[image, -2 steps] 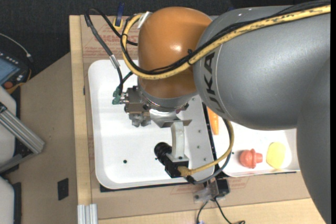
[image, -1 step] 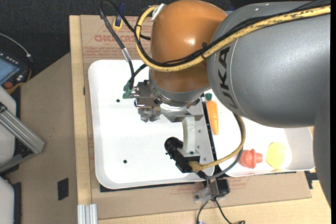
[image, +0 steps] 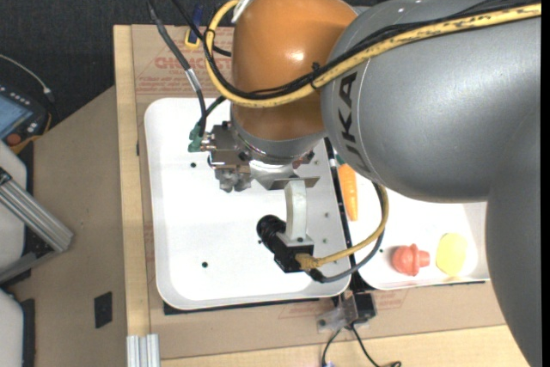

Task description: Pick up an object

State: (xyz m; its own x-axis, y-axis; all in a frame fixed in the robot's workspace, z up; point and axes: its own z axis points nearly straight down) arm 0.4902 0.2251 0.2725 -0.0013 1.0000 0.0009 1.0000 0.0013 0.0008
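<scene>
My gripper [image: 229,178] hangs low over the upper middle of the left white bin [image: 185,228], mostly hidden beneath the orange wrist band and the grey arm. An orange carrot-shaped thing [image: 347,192] lies along the divide between the two bins, just right of the gripper. In the right bin [image: 425,278], near its front edge, sit a red-pink thing [image: 410,259] and a yellow thing [image: 450,253] side by side. I see nothing between the fingers.
The grey arm covers most of the right bin and the back of the left one. The bins rest on a brown cardboard board [image: 129,142]. Dark floor surrounds the bench, and a metal rail [image: 30,211] stands at the left.
</scene>
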